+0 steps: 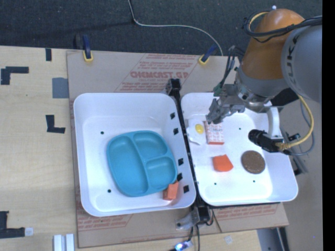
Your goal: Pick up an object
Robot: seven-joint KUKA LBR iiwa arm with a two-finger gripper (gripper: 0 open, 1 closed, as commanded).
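- Camera view looks down at a slant on a tabletop (31, 156) of light wood, with a cardboard sheet (152, 75) under two white bins.
- Left bin (91, 116) holds a blue divided plate (140, 162), lying flat near its middle.
- An orange block (170, 191) sits at the plate's near right corner, touching its rim, close to the bin's right wall.
- Right bin (272, 187) stands just beside the left one, their inner walls touching along a dark divider.
- A small yellow object (199, 128) lies near this bin's left wall.
- Just right of it lies a small white and red printed packet (214, 134).
- Nearer the camera, an orange-red block (223, 163) lies on the bin floor, apart from the packet.
- Right of that block, a brown round disc (253, 161) lies flat.
- The tool (215, 114) hangs over the far left part of the right bin, directly above the packet's far edge; whether it is open or closed cannot be told, and nothing is seen gripped in it.
- Grey arm with its orange band (267, 41) reaches in from the far right.
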